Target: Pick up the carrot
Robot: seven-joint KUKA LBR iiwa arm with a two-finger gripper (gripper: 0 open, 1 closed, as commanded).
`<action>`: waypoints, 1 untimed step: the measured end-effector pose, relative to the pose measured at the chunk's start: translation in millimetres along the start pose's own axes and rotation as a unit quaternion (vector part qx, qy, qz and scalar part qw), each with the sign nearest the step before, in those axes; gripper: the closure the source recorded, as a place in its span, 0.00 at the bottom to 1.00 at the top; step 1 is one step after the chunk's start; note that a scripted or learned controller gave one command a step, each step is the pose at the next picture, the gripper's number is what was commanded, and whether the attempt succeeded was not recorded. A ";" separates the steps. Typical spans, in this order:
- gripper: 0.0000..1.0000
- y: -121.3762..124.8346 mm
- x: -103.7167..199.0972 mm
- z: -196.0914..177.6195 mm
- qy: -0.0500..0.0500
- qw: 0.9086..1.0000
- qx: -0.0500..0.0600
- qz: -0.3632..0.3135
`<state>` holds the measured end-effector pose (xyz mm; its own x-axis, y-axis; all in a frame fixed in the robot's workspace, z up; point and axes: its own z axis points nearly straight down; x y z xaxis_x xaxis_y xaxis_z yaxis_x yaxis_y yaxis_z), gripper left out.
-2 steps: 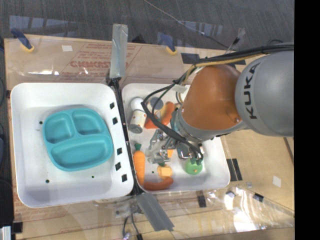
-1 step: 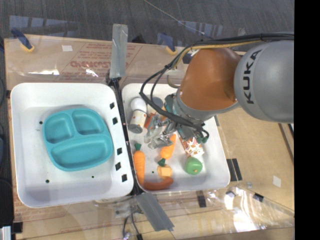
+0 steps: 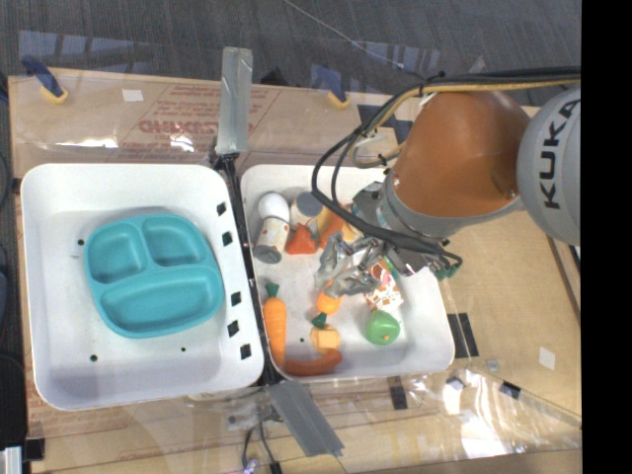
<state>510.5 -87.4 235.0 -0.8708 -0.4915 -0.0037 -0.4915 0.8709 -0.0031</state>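
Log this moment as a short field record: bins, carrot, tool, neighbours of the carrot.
left bin: holds a teal divided plate
right bin: holds toy food and the arm's working end
carrot: lies lengthwise by the right bin's left wall, green top pointing away from the front rim, not gripped
tool: over the middle of the right bin, to the right of the carrot and apart from it
near the carrot: a red sausage at its front end, a green pear farther right
task state: carrot not yet picked up

Carrot (image 3: 276,329) hugs bin wall (image 3: 253,294) — right side open.
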 end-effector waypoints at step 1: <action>1.00 -6.5 31.7 9.6 0.002 1.000 -0.002 -0.015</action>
<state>486.1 -108.7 225.3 -0.8554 -0.5179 0.0004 -0.5179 0.8554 0.0000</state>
